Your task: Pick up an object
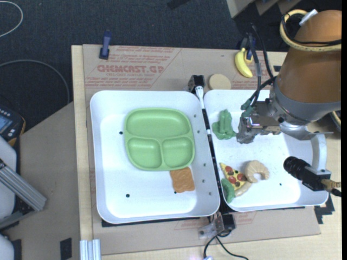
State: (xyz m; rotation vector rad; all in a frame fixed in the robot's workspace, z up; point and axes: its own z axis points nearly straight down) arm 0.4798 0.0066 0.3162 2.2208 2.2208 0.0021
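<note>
- Gripper (246, 133) hovers in the right bin (282, 191), centre-right of the frame, low over the white floor. Clenched or released, I cannot tell from up here, and nothing shows in its grasp.
- Nearest candidate is the green leafy toy (223, 124), just left of the gripper and close to that bin's left wall. First risk: a straight drop from this spot looks likely to meet bare floor beside the toy, not the toy itself.
- Second risk: the toy is lumpy and looks soft. A pinch on its edge could slip off, or simply shove it against the wall.
- Third risk: the wall. The rims of the two bins meet right beside the toy, so a reach to the left could clip a rim and jolt the bin.
- Lower in the right bin, the croissant (256, 170) and the pizza slice (233, 179) lie touching. Going for one may drag the other along, or catch both loosely and spill them.
- Over in the left bin (108, 161), the green divided plate (160, 138) and the slice of toast (183, 180) just below it sit well apart from the gripper. Both are flat and low, so I'd expect a closing grip to skate over them.
</note>
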